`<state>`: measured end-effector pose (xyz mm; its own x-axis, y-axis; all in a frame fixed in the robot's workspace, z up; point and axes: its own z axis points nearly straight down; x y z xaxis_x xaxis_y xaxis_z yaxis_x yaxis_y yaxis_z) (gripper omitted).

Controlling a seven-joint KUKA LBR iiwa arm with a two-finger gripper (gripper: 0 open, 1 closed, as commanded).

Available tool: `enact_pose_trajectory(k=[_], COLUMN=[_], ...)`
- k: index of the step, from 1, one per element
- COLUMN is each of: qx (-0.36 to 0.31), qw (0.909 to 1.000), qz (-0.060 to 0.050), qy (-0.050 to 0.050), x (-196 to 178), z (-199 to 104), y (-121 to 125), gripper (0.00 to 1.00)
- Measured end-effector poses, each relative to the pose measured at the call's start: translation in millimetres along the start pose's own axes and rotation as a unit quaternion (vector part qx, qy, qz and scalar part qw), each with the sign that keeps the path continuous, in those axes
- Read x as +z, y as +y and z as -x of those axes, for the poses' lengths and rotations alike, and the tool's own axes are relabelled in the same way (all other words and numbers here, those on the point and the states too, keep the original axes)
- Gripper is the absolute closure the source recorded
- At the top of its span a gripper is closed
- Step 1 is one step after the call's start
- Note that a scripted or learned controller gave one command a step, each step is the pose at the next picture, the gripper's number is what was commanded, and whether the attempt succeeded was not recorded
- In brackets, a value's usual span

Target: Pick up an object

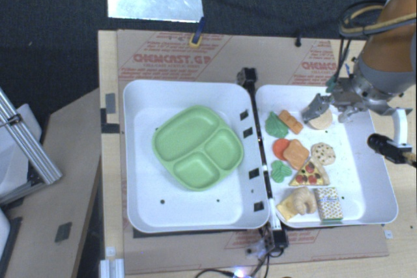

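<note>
A cardboard-topped bench (169,55) carries two shallow white bins side by side, the left bin (140,159) and the right bin (371,185), touching at the middle.

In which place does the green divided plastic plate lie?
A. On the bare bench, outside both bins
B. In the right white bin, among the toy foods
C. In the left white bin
C: the green divided plastic plate lies inside the left white bin, apart from the toy foods in the right white bin.
</note>
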<state>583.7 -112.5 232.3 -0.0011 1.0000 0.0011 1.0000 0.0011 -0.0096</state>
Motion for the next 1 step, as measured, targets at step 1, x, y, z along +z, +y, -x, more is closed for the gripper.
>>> enact_pose_trajectory(k=[1], qx=[-0.001], qw=[1.0000], qz=[0.006], qy=[-0.001], x=[-5.8], z=[0.0], y=[2.3], gripper=[0.00])
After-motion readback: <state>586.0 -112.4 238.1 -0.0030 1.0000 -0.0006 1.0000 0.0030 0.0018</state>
